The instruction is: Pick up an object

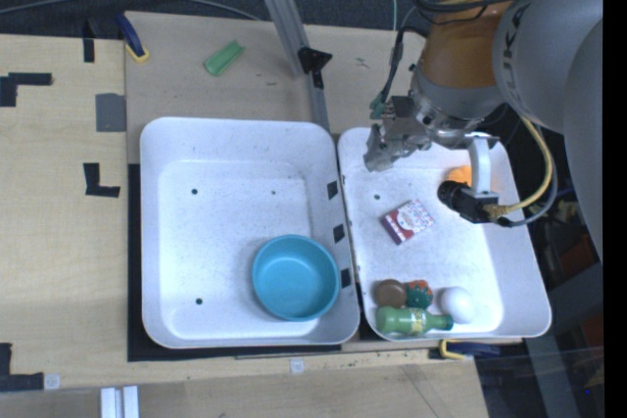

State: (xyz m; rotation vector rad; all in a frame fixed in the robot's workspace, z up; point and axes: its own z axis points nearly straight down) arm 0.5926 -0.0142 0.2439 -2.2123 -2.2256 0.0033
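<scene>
**A:** Looking down on the bench, why are things spread the way they are?

**B:** The left bin [176,152] carries a blue bowl [295,276] near its front right corner. The right bin [509,255] has the pickable clutter: a small red and white packet [407,221] lies alone near the middle, well apart from a huddle at the front edge, where a green bottle [411,320], a brown lump [390,293] and a white ball [458,303] sit touching or nearly so. Something orange [458,175] peeks out by the arm. I judge the packet the easiest target, since nothing crowds it.

**B:** A green block [223,58] lies outside on the bench, beyond the bins.

**A:** And the gripper?

**B:** The gripper [384,155] hangs over the back left corner of the right bin, above and left of the packet. I see nothing held in it; whether it is spread or closed, I cannot tell.
</scene>
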